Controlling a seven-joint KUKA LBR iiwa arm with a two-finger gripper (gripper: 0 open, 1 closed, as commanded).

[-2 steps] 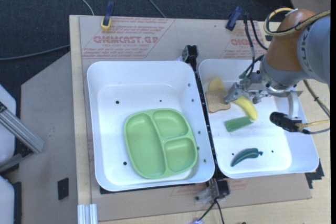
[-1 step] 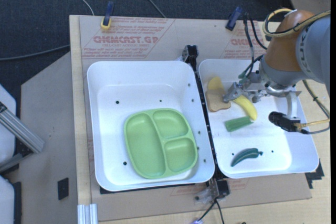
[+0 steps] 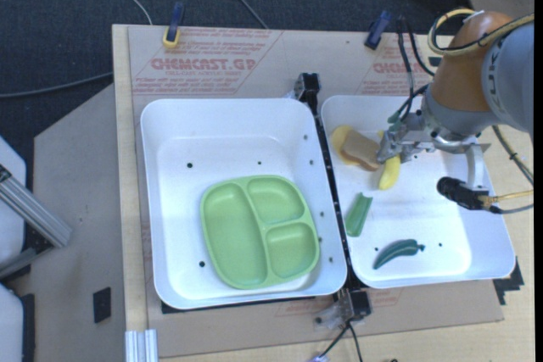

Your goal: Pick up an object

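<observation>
Camera view: L bin (image 3: 170,131) w/ green tray (image 3: 259,229); R bin (image 3: 484,258) w/ veg; pincer (image 3: 392,150) state unclear.

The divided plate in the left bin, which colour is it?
Light green; the divided plate shows clearly in the camera view.

Bench (image 3: 212,64): brown board w/ red print, two white bins side by side – left bin (image 3: 170,131), right bin (image 3: 450,267).
</observation>
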